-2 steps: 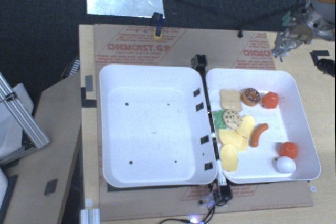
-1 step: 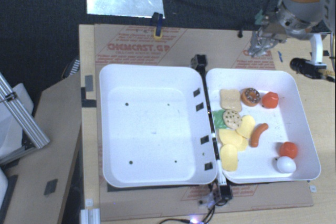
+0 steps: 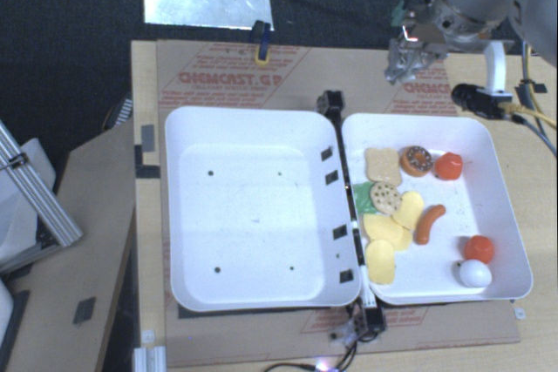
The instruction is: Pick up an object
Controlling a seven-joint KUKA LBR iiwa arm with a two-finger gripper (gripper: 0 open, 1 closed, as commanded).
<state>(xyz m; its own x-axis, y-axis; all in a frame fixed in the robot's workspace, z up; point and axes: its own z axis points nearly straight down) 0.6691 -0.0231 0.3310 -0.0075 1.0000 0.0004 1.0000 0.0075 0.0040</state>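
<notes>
Two white bins sat side by side on the desk [image 3: 218, 70]. The left bin [image 3: 253, 205] held nothing. The right bin [image 3: 497, 187] held toy food: one doughnut [image 3: 417, 159], one bread slice [image 3: 382, 164], one biscuit [image 3: 384, 197], one sausage [image 3: 429, 222], one white egg [image 3: 474, 273], two red tomatoes [image 3: 448, 165] [image 3: 479, 248] and several yellow pieces [image 3: 384, 244] near its left wall. The pincer [image 3: 406, 65] hung above the desk's far edge, beyond the right bin, gripping nothing; whether it was spread or pressed together could not be told.

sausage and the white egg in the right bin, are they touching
Apart. The camera view shows bare white bin floor between the sausage and the white egg, with a red tomato sitting above the egg.
</notes>
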